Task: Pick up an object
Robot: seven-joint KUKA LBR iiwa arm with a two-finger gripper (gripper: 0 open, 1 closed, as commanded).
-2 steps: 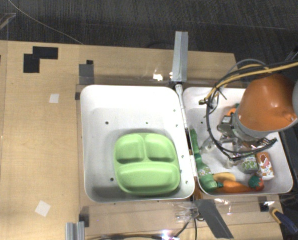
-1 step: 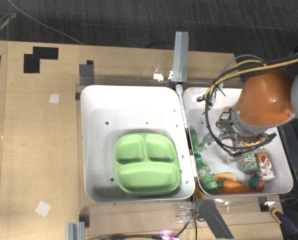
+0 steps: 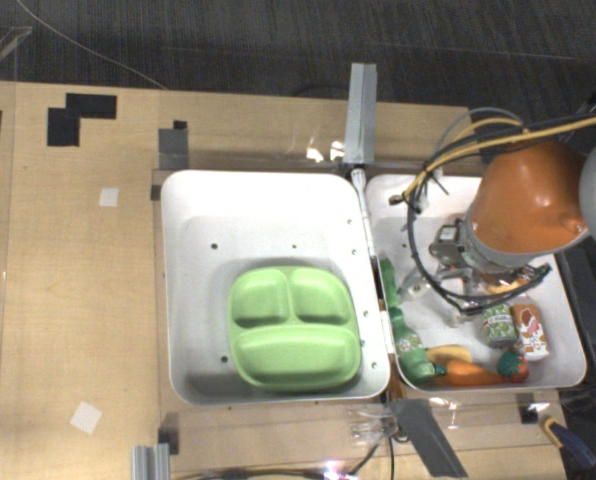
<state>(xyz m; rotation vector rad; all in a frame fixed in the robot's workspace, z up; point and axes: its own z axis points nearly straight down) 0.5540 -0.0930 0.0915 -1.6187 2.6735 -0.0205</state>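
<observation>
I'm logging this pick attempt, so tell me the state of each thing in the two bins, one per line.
Green tray: flat, right way up in the left bin, compartments bare.
Carrot: lying down by the right bin's near wall.
Small carton: loose on the bin floor.
Arm: above the right bin.

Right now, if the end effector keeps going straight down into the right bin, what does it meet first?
Probably the right bin's bare white floor. The end effector hangs above it, with the small green carton just beside; depth is unclear.
</observation>
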